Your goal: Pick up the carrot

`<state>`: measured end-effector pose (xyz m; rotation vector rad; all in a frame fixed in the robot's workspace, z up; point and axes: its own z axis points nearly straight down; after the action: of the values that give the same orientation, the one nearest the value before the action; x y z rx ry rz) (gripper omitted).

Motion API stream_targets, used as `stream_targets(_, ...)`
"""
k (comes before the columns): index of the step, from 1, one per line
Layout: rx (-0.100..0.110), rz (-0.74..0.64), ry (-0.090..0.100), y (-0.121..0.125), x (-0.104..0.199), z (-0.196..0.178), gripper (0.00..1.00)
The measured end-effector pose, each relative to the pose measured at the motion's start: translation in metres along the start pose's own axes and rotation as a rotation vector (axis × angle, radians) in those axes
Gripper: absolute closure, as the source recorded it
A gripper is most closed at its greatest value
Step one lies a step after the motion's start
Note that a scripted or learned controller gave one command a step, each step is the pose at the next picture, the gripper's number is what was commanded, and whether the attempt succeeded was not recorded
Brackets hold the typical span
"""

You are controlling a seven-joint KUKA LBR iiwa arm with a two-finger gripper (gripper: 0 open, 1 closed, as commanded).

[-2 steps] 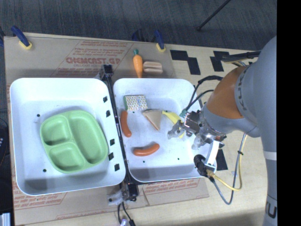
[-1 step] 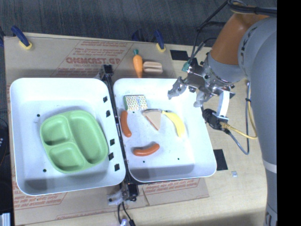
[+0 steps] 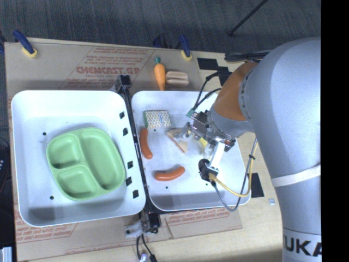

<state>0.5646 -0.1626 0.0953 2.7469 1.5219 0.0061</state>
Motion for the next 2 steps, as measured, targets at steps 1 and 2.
stream_targets(1, 0.007, -0.157, -0.003, -0.011, 0.043, -0.098, 0.00)
stream_targets(2, 0.007, -0.060, -0.004, 0.047, 0.081, -0.080, 0.00)
